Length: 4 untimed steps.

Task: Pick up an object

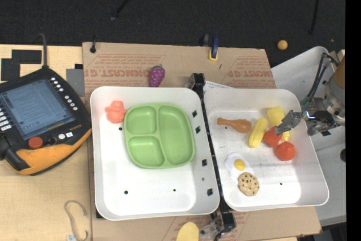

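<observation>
Red and glossy, two small round plastic tomatoes sit in the right-hand shallow white bin (316, 189), one (272, 136) just under the gripper's tip and the other (285, 150) touching it on the lower right. We see the grey two-finger gripper (290, 120) reaching in from the right over that bin's far right part, its dark fingers slanting down to the upper tomato and to a small yellow block (275, 115) just above it; we cannot tell how far the fingers stand apart, nor whether anything lies between them. Just left of the tomatoes lies a yellow plastic corn cob (257, 131), tilted, and left of that a brown plastic drumstick (235, 124). Nearer the front of the same bin we find a toy fried egg with a yellow yolk (239, 165) and, touching its lower edge, a tan chocolate-chip cookie (248, 183). In the left-hand white bin (113, 195) rests a green three-compartment plastic plate (159, 136), with a pink-orange toy figure (115, 112) beside its upper left rim. Behind the bins, on the brown cardboard sheet (124, 65), lies a purple bunch of toy grapes (156, 75). Well to the left sits a grey and orange teach pendant (36, 121).
</observation>
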Motion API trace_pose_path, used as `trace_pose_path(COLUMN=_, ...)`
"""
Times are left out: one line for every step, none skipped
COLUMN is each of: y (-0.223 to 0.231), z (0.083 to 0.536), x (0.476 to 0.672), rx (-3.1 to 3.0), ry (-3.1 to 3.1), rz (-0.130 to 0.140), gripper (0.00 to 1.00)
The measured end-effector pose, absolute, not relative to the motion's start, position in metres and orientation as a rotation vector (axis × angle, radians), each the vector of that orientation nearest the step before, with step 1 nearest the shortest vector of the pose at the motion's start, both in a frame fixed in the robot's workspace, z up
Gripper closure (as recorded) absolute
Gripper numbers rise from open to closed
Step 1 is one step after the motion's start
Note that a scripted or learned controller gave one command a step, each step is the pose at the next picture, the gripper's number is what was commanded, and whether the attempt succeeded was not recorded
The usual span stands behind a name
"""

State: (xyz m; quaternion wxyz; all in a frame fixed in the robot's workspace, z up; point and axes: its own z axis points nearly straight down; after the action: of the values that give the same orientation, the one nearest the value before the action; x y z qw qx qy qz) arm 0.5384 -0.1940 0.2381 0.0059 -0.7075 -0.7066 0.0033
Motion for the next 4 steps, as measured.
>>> trace_pose_path(y=-0.194, z=0.244, x=0.541, rx=-2.219, ry=-2.22, rz=0.001, gripper=0.0)
trace_pose_path(y=-0.202, z=0.193, x=0.537, rx=-2.216, ry=-2.219, rz=0.005, gripper=0.0)
trace_pose_path(y=-0.194, z=0.133, x=0.544, rx=-2.214, ry=-2.221, rz=0.003, gripper=0.0)
trace_pose_path(y=-0.191, z=0.086, x=0.545, rx=-2.218, ry=-2.226, rz=-0.001, gripper=0.0)
